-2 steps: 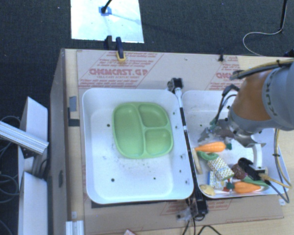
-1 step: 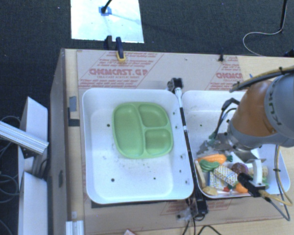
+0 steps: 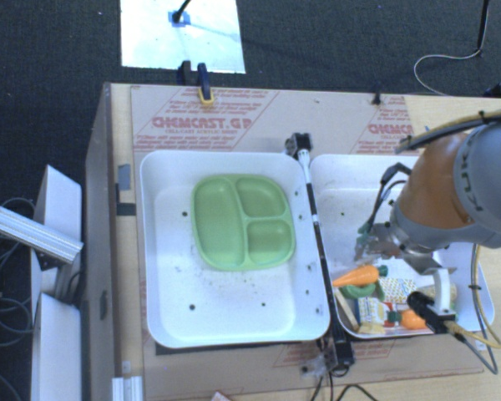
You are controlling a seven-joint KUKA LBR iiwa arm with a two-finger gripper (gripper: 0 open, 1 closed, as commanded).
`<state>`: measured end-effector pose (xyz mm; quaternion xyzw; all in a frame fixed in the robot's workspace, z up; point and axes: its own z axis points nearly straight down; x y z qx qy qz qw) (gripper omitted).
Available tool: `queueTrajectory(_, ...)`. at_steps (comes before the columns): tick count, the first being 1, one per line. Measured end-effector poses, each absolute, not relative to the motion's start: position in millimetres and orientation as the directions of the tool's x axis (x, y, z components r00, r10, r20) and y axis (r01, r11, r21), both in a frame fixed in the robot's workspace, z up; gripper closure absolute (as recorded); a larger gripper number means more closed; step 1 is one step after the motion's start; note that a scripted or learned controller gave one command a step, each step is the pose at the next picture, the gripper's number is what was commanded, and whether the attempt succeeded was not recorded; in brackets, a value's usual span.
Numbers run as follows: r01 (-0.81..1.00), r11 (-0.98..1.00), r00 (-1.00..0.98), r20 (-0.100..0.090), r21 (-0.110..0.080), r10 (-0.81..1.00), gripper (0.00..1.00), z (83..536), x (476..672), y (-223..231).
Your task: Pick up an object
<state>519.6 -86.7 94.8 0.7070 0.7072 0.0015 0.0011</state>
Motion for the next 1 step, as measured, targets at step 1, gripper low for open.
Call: queueTrajectory(1,1.0,0.001,-0.001,0.001,0.004,1.0,0.0,94.7,519.5,-86.6)
